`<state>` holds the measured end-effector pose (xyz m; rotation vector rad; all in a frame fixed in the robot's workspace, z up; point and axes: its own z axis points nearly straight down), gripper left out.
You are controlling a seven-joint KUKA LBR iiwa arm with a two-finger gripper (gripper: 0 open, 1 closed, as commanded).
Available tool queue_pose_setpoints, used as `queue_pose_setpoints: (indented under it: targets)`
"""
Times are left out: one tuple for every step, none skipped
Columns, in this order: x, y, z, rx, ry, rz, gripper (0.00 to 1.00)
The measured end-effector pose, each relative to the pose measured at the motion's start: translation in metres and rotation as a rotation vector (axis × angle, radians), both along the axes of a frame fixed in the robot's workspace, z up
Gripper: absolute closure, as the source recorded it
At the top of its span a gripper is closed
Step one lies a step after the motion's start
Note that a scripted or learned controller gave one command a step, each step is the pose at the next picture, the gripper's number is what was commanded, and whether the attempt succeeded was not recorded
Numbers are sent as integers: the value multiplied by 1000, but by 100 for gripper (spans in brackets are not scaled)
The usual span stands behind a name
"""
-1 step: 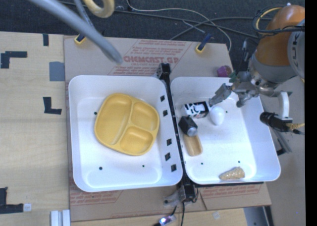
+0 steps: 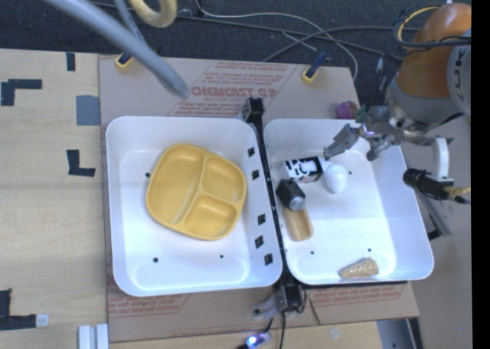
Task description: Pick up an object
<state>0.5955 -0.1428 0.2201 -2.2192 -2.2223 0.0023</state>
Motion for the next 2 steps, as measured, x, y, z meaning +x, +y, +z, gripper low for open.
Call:
queue_pose_setpoints:
  targets:
    - [-9, -2, -62, 0, 6, -1, 0]
    - [-7, -10, -111, 0, 4, -1, 0]
